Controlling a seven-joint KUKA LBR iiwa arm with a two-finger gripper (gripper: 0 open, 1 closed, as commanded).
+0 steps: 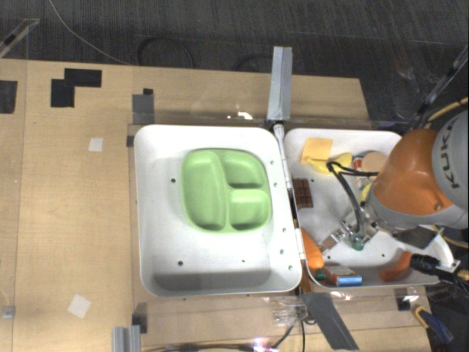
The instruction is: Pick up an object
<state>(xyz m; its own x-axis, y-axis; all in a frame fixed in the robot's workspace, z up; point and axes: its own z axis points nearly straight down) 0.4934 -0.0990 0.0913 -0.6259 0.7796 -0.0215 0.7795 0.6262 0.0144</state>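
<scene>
Objects for picking lie in the right bin (293, 141), scattered across its floor. In the camera view, a yellow block (316, 152) sits near the bin's far left corner, with a pale round piece (372, 160) just beyond it along the far edge. A brown ridged piece (302, 193) rests against the left wall, about midway along. An orange item (314, 254) lies in the near left corner, and a small blue-and-red cylinder (346, 278) lies just beside it along the near edge. Another orange-brown piece (396, 266) lies by the near edge, further right.

The arm (421, 174) reaches over the right half of this bin, and its gripper (350, 238) is low over the bin's bare floor between the brown ridged piece and the near-edge items. Whether it is released or clenched cannot be told; the tip is small and tangled with cabling. No object is visibly between its tips.

The left bin (157, 270) holds a green compartment tray (223, 189) near its centre, well apart from the gripper.

Judging from this, nothing is picked yet: the gripper is down among the objects, but a grasp and lift remain to be done.
</scene>
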